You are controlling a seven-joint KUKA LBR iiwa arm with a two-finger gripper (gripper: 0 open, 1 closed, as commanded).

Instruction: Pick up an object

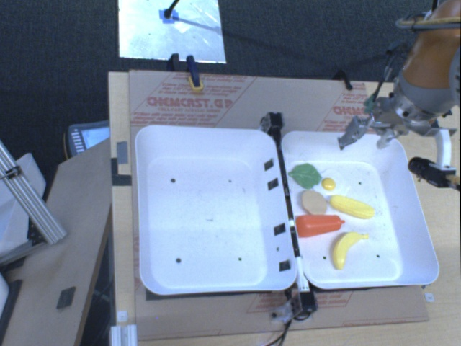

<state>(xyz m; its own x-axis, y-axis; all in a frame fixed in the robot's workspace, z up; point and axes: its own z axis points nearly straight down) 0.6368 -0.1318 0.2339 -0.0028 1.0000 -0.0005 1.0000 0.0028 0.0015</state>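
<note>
Six toy foods, among them an orange carrot (318, 225), lay untouched in the right bin (414, 215). The tool (367, 135) hung spread and empty over that bin's far rim, so grasping and lifting remained.

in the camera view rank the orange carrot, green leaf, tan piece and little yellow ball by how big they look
Largest to smallest, as they look:
1. orange carrot
2. green leaf and tan piece: too alike to rank
3. little yellow ball
All lie close together in the right bin, so nearness matters little.
</note>
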